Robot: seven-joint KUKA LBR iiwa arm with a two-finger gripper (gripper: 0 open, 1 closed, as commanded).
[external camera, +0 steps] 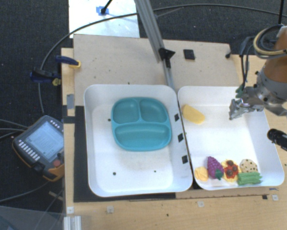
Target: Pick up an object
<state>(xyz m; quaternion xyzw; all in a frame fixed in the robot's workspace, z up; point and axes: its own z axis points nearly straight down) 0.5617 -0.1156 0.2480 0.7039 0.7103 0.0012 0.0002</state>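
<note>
Left bin [100, 176] just has the teal plastic divided plate [141, 124]. Right bin [220, 143]: yellow toy chunk [193, 114] up top, toy food pile [228, 170] along the front. Gripper [235, 110] hovers above with nothing in it; can't tell its opening. Pick looks not started.

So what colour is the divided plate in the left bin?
The divided plate is teal blue, plain with no pattern, seen clearly in the camera view.
</note>
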